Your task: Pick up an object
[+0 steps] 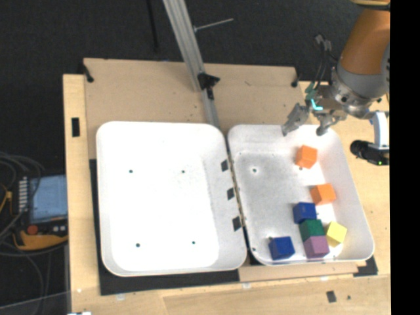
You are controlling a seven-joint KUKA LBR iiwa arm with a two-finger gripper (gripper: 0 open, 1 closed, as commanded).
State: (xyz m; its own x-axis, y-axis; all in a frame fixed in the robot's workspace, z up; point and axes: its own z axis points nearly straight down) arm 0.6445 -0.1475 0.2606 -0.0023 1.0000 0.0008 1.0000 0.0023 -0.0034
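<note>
Looking down at a slant on a wooden bench [75, 176] that carries two shallow white bins side by side. The left bin [118, 143] has a bare white floor marked by a few small dark dots. The right bin [256, 156] holds seven small blocks. An orange block [306, 156] sits alone in the upper part of the bin, with open floor on all sides of it. A second orange block [322, 193] lies lower, near the right wall. Below it a cluster crowds the lower right corner: a dark blue block [304, 212], a green block [311, 228], a purple block [316, 245] and a yellow block [336, 232], all touching or just beside one another and close to the bin's rim. Another blue block [281, 247] rests apart by the bottom wall.

From the right, a grey arm with an orange band [365, 38] reaches in. Its gripper [307, 121] hovers over the right bin's top rim, just above the lone orange block, fingers spread apart with nothing between them. A slanted metal pole [187, 38] crosses the bench behind the bins.
</note>
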